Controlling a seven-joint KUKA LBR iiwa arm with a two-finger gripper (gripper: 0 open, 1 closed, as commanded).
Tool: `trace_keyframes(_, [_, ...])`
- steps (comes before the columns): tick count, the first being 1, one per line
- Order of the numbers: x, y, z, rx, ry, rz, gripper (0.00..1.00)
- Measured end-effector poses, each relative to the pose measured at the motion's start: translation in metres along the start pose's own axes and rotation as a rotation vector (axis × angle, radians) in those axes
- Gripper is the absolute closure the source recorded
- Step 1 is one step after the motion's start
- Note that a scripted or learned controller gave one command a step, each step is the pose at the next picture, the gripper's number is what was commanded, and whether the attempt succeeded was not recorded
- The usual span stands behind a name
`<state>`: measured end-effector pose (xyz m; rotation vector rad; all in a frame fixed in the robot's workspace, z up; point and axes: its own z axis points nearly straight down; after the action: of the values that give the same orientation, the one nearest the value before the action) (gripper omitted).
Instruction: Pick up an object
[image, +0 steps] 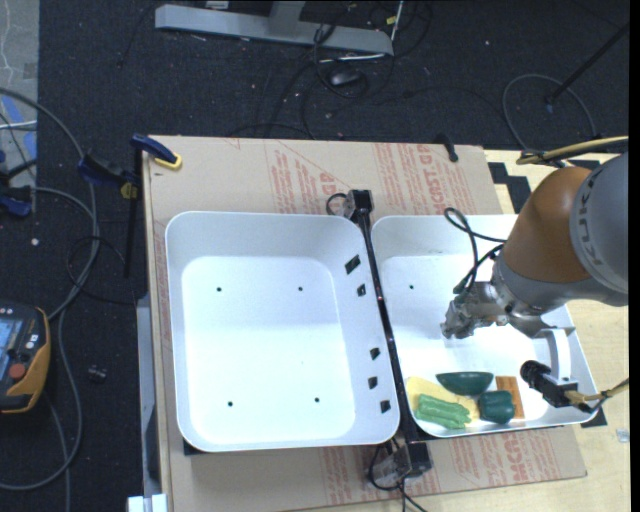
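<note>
Red printed lettering, upside down and unreadable, on the cardboard sheet (300, 165) under the bins.

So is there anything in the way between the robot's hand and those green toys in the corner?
Nothing visible. The hand hangs over bare floor of the right bin, and the green toys lie nearer the front edge, with open white floor between. The dark green bowl-shaped piece is closest to it.

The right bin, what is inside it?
In the right bin, near its front edge, lie a light green object, a dark green bowl-like piece, a teal object and something yellow. The arm covers its right part.
</note>
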<state>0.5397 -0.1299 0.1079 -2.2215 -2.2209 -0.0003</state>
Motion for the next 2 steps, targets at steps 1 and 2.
trace_keyframes(1, [0.003,0.002,-0.062,-0.004,-0.001,-0.001,1.0])
trace_keyframes(2, [0.003,0.002,-0.113,-0.003,-0.001,0.0,1.0])
